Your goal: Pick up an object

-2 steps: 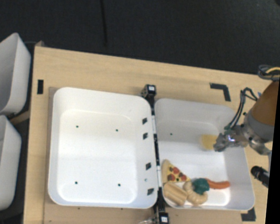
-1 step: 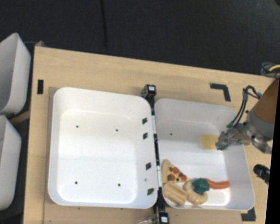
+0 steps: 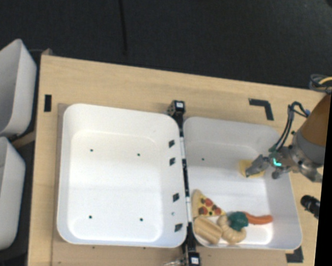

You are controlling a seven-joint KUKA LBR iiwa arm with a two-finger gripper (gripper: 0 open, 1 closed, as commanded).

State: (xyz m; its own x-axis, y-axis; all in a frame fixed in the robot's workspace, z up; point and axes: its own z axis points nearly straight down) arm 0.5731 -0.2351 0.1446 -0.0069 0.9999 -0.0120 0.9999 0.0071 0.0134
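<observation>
**Gripper over a yellow piece in the right bin**

A yellow piece (image 3: 250, 169) lies near the right bin's (image 3: 230, 136) far wall, just beside the gripper (image 3: 267, 168); whether the gripper is spread or closed cannot be told. A pizza slice (image 3: 206, 206), bread (image 3: 208, 229) and carrot (image 3: 258, 218) cluster at the near wall. The left bin (image 3: 114, 177) adjoins on the counter (image 3: 130, 84).

So on the light wooden table (image 3: 124, 84) you've got two shallow white plastic bins sitting side by side, touching along the middle. The left bin (image 3: 68, 166) and the right bin (image 3: 224, 135). In the right one, up front near the divider, a toy pizza slice (image 3: 206, 206), a tan bread roll (image 3: 208, 229) and an orange carrot with a green top (image 3: 250, 219) are huddled together. A small yellow piece (image 3: 250, 169) lies further back, right by the pincer (image 3: 267, 167).
</observation>
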